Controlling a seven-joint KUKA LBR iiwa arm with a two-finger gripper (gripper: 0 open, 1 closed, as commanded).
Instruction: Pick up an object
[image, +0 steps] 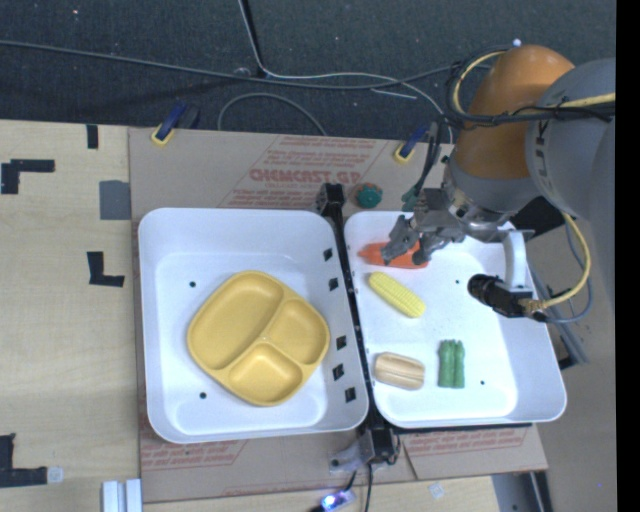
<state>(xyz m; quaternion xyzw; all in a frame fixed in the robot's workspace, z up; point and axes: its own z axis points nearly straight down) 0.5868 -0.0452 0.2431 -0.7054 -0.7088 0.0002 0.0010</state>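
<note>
Gripper (412, 250) at the far left corner of the right bin (535, 385): hanging low over an orange carrot-like piece (377, 255), reaching in from the right on the grey arm (560, 130); whether spread or pressed together cannot be told at this slant, and nothing is plainly showing as pinched. Nearest, in the right bin: lying loose and apart, a tan bun (400, 371) and just beside it a green asparagus-like bundle (452, 363), seemingly scattered to give the program separate targets. In the left bin (160, 300): resting flat, a yellow divided plate (258, 337), well apart from the work. Farther in: lying slantwise, a yellow corn cob (395, 295), near the orange piece but not touching it. Farther again: lying flat close to the bin's far wall, the orange piece, probably the chosen object; running with its long axis roughly left to right, the left end showing free and the right end hiding under the gripper, so which end is pointing where cannot be told. Beyond the bin rim: sitting on the cardboard, a small teal object (371, 193).
</note>
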